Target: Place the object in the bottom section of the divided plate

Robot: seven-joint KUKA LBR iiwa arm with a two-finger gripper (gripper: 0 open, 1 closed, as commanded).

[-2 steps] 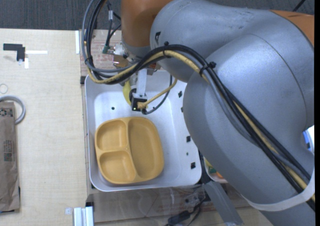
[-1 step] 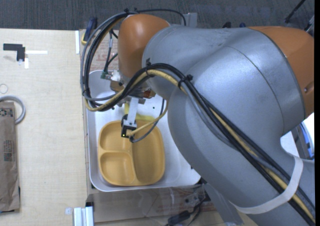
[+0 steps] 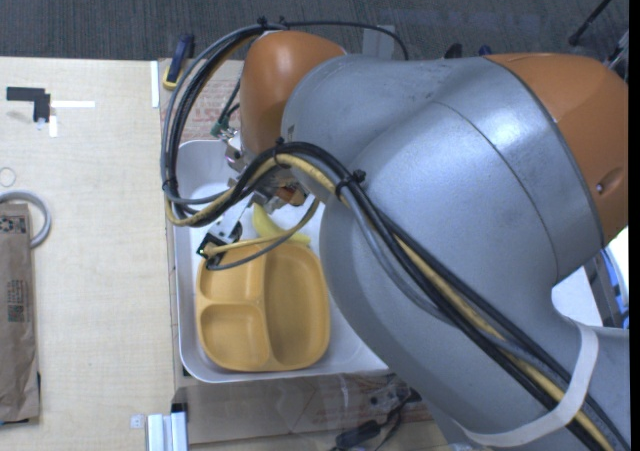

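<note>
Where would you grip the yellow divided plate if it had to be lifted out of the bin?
Probably the divided plate's raised outer rim at the lower edge, around the rounded corner. That side lies open toward the white bin's wall, while the arm covers the upper and right parts. Come from above, pinching the rim between inside and outside.

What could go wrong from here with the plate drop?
The arm hides much of the bin, so a release aimed at the divided plate is hard to check. The loose cables hang over the plate's upper rim and might snag or nudge it.
</note>
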